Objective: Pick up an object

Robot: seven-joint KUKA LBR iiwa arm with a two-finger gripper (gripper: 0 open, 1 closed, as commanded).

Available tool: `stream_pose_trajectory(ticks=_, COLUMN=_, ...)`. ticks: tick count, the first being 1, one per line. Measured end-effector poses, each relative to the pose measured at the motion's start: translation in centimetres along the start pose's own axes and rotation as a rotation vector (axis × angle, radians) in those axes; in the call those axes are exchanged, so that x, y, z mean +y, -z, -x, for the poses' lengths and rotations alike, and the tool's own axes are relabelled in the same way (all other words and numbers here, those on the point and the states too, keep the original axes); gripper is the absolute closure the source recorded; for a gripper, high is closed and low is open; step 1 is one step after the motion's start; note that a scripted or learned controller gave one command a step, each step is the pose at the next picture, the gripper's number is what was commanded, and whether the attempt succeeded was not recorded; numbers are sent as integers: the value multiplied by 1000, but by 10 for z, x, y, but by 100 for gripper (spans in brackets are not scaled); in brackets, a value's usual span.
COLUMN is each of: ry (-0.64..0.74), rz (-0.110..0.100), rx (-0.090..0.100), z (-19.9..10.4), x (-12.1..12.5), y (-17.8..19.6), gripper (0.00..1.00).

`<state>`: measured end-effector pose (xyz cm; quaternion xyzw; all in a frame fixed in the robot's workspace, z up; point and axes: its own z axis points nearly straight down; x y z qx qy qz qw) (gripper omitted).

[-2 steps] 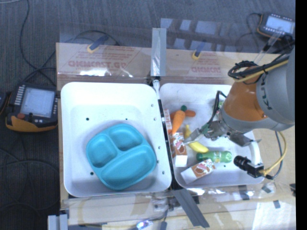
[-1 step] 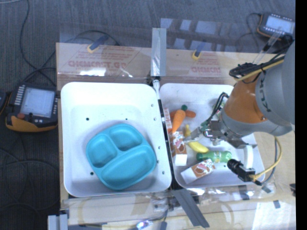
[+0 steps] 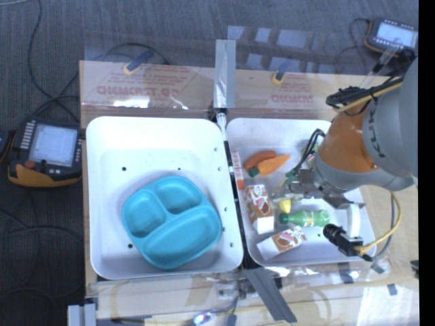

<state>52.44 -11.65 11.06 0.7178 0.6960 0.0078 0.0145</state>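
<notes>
The right bin (image 3: 285, 129) holds several small items: an orange carrot (image 3: 266, 161), a white-and-red carton (image 3: 259, 203), a green bottle with a yellow cap (image 3: 305, 217) lying on its side, and a red-and-white packet (image 3: 289, 238) near the front. My gripper (image 3: 296, 184) reaches down into this bin from the right, just above the green bottle and right of the carton. Its tips are hidden among the items and the wrist. Nothing is visibly lifted.
The left bin (image 3: 115, 141) holds a blue divided plate (image 3: 171, 220). A black fitting with a yellow cable (image 3: 340, 239) hangs at the right bin's front right. A handheld controller (image 3: 44, 153) lies left of the bench. The divider (image 3: 228, 175) separates the bins.
</notes>
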Motion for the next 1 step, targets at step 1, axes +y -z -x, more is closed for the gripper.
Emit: stream_pose_trajectory(ticks=1, ry=-16, rz=-35, rx=7, z=-38, x=-38, y=122, gripper=100)
